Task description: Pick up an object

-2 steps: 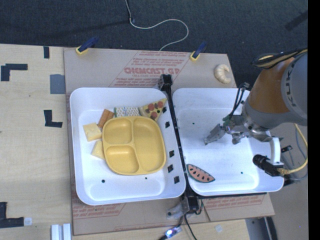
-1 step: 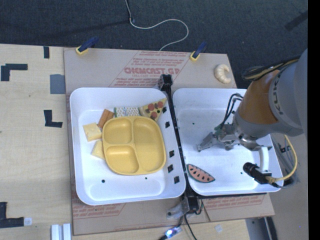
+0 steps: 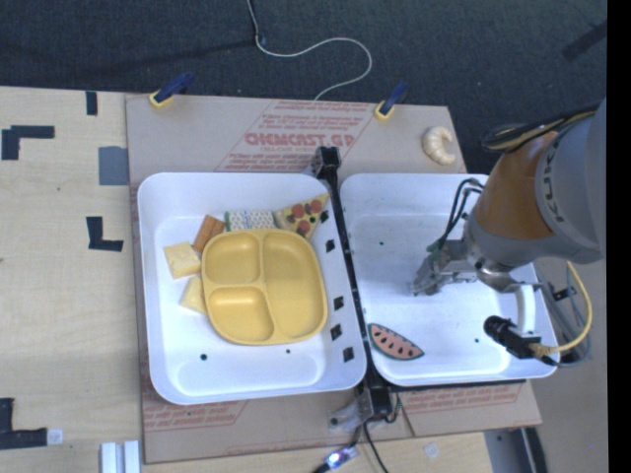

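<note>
- A yellow divided plate (image 3: 264,286) is seen filling the middle of the left bin (image 3: 158,343); it is judged stiff, smooth and wide, so a two-finger hold would have to be taken at its raised rim rather than across its body.
- Flat toy food pieces are tucked around the plate's left and upper edges: a pale cracker-like square (image 3: 181,260), a brown slab (image 3: 207,231) and a pizza slice (image 3: 304,212). All are judged light and thin, lying close to the plate and hard to get fingers beneath.
- A black divider (image 3: 340,264) is shown running between the two bins.
- A watermelon slice (image 3: 394,343), the likeliest thing to be picked up, lies flat by itself near the front edge of the right bin (image 3: 394,205). It is judged light, rigid and low-lying; it would best be taken across its narrow width, fingers astride the middle, since the long curved ends could slip out.
- The gripper (image 3: 431,276) is pictured low over the floor of the right bin, well apart from the watermelon slice and behind it. Nothing can be seen between its fingers; how far they are parted cannot be told from this angle.
- The grey arm (image 3: 582,195) with its orange band (image 3: 513,190) is seen reaching in from the right.
- A small pale curled object (image 3: 441,145) is left on the cardboard behind the right bin, outside both bins.
</note>
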Controlling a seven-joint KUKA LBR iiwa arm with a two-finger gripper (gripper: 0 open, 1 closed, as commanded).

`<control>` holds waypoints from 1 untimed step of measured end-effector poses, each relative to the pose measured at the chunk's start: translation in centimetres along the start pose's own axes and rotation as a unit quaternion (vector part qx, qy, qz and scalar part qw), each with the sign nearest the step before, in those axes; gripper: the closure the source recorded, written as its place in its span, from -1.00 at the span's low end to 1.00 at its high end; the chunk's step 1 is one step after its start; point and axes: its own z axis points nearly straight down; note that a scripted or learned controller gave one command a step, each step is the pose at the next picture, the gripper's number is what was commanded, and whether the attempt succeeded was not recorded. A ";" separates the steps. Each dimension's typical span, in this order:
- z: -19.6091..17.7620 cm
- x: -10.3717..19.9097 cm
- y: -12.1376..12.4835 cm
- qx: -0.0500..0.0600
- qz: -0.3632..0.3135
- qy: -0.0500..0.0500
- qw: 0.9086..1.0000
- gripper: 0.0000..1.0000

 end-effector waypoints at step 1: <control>-6.1 -0.2 -0.5 -0.002 0.000 0.000 1.000 1.00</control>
